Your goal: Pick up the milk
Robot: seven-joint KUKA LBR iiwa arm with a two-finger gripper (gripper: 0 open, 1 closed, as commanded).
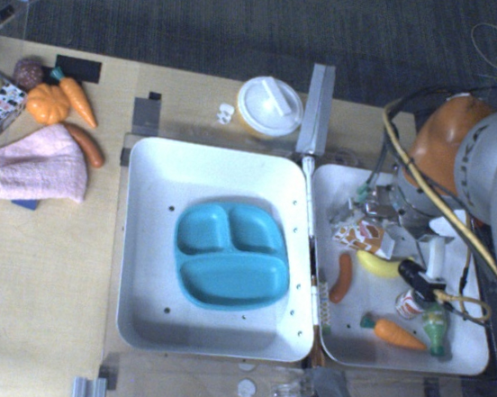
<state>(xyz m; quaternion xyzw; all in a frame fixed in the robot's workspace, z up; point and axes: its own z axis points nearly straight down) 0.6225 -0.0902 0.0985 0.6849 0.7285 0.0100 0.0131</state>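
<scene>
We see the milk [359, 233], a small orange-white carton, in the right bin [472, 363] beside banana [378, 264], sausage [341, 277], carrot [399, 335]; left bin [138, 315] holds blue tray [232, 254]. Gripper [384, 206] state: can't tell.

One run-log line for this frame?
arm: over right bin | gripper: above milk carton | left bin: blue tray | status: not lifted

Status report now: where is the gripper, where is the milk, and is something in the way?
Gripper low over right bin, jaws state unclear. Milk not identified with certainty among the clutter. Banana, sausage, carrot crowded close by.
</scene>
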